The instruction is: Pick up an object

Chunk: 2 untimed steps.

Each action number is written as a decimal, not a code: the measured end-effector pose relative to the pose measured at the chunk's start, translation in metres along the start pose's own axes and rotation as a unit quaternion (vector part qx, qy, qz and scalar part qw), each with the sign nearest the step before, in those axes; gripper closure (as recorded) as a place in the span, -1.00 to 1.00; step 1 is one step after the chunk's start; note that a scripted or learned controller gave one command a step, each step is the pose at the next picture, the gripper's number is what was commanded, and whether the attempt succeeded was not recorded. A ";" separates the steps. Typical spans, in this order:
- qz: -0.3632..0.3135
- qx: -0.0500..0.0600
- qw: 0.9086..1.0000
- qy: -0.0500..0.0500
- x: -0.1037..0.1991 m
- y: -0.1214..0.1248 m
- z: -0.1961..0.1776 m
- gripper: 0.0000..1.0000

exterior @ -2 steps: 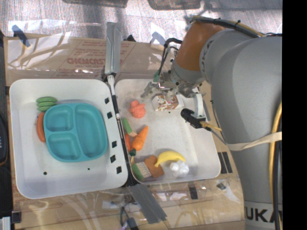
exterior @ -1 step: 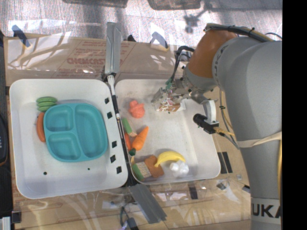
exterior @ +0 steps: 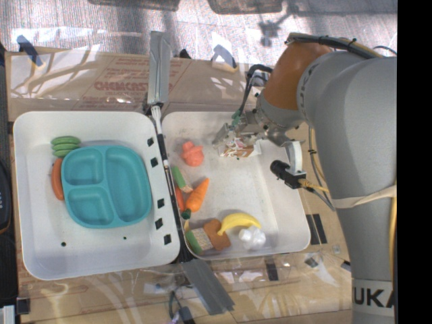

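Note:
My gripper hangs low over the back of the right bin. Directly under it is a small brown-and-white packet; I cannot make out whether it is gripped or just lying beneath. An orange-red toy fruit lies just left of the gripper. Further forward are a carrot, a banana, a white lump and a brown block.
The left bin holds a teal divided tray, green pea pods and an orange piece at the tray's left side. The grey arm covers the right bin's right side. A divider separates the bins.

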<state>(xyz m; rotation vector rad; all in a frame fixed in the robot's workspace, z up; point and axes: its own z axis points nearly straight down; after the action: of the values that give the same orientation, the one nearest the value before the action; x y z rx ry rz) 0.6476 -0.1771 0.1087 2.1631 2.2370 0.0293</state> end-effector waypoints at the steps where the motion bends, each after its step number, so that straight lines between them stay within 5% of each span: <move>1: -0.003 -0.002 1.000 -0.001 -0.002 -0.005 -0.001 -1.00; 2: -0.038 0.001 0.999 -0.002 -0.003 -0.004 0.001 -1.00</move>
<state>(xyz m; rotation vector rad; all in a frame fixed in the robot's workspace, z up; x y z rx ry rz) 0.6434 -0.1799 0.1080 2.0747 2.3177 0.0214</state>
